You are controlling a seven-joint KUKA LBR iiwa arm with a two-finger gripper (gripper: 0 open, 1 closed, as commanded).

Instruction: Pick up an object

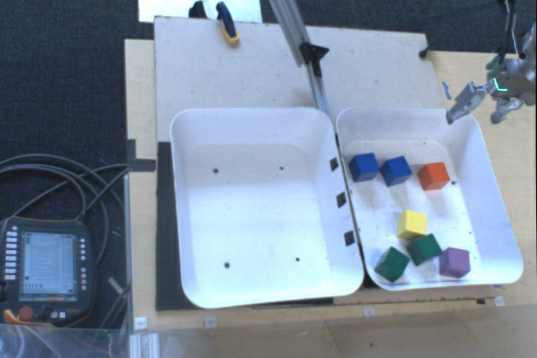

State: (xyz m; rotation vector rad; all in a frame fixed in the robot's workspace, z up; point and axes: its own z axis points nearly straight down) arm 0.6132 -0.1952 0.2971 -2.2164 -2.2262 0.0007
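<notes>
Several small cubes lie in the right bin (pixel 491 180): two blue cubes (pixel 363 166) (pixel 395 170) side by side, an orange cube (pixel 433 176), a yellow cube (pixel 412 224), two green cubes (pixel 424 248) (pixel 392 263) and a purple cube (pixel 454 262). My gripper (pixel 473 118) hangs over the bin's far right corner, above and to the right of the orange cube. Its fingers stand open with nothing between them.
The left bin (pixel 180 180) sits beside the right one, with black clips along the shared wall. A slanted metal rod (pixel 281 0) rises from behind the bins. A teach pendant (pixel 44 268) with cables lies at the lower left.
</notes>
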